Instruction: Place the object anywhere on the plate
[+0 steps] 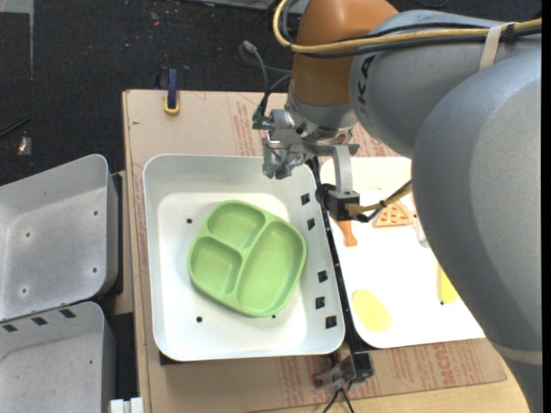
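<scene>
1. Green, smooth, glossy plate [248, 256], a rounded rectangle moulded into three compartments. It lies flat and slightly askew at the centre of the left bin [164, 231], which is shallow matte white with rounded corners.
2. The gripper [280, 163], grey metal, hangs over the left bin's far right corner, well apart from the plate. Its opening cannot be told from this angle.
3. The right bin [405, 274] is also white. It holds a flat triangular pizza slice [393, 216] with red spots, a small orange piece [347, 231] by the dividing wall, and a pale yellow oval [372, 310] near the front. Which one is the task's object cannot be told; none touches the plate.
4. The grey arm [482, 144], smooth and rounded, covers the right bin's right side.
5. The bench [215, 119] is tan board.
</scene>
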`<state>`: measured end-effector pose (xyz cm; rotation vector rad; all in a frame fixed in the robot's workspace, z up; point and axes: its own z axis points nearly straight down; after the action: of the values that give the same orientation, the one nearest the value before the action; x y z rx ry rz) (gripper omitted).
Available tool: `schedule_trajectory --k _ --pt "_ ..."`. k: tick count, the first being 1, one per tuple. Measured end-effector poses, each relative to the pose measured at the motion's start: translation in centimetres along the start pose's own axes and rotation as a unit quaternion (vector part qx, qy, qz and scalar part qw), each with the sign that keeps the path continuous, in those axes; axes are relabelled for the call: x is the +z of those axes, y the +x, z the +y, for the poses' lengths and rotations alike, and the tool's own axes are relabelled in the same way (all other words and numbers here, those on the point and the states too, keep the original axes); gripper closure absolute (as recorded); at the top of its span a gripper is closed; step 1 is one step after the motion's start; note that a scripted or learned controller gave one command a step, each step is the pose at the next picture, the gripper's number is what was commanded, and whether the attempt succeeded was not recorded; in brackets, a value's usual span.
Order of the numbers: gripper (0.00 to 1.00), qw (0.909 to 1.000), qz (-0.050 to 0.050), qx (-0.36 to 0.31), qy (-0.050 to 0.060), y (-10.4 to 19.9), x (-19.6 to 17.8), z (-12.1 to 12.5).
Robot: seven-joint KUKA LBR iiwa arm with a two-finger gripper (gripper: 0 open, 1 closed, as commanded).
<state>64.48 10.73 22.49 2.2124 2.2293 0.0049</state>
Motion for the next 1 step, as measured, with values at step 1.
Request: schedule_trajectory --k 1 --pt "1.00 1.0000 0.000 0.000 0.000 3.94 -1.71 0.63"
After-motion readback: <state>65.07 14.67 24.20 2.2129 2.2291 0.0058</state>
